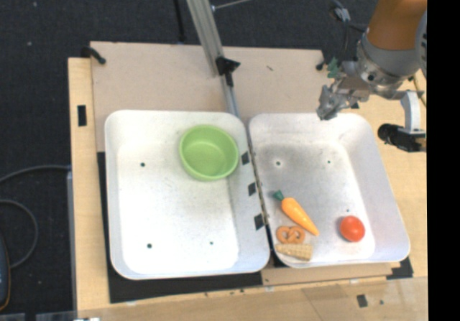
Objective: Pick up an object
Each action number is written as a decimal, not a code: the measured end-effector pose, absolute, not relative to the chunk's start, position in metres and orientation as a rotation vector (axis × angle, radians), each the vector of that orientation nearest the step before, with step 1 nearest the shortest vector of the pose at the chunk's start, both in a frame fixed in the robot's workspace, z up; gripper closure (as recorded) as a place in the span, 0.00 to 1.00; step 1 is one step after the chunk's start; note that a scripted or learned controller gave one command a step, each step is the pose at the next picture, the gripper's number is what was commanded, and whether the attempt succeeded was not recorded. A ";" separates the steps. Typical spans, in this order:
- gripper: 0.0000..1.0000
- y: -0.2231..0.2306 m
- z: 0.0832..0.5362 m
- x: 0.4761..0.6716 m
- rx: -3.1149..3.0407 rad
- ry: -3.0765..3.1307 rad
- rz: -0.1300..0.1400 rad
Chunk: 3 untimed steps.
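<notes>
Overhead, the arm (394, 14) hung by the right bin's (374, 169) far rim, its gripper (329, 109) carrying nothing — jaw spacing unreadable. Left bin (129, 197) held a green bowl (208, 152); right bin's near end — carrot (299, 215), tomato (351, 228), pretzel (290, 234), cracker (296, 250).

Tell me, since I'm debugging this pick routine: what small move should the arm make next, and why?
Probably move toward the near edge of the right bin. The gripper hangs over its far rim, while the carrot, tomato and pretzel lie there.
</notes>
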<state>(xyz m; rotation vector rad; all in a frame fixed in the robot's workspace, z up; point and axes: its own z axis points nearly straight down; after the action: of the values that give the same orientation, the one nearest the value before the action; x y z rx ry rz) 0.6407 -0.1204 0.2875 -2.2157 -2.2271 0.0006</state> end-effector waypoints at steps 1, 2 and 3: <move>1.00 -0.074 0.285 0.635 -2.215 -2.228 -0.001; 1.00 -0.025 0.288 0.616 -2.214 -2.229 -0.002; 1.00 0.032 0.279 0.595 -2.213 -2.228 -0.001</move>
<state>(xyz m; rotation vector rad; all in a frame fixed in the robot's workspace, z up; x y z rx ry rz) 0.5948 0.0323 0.2787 -2.2129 -2.2285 -0.0006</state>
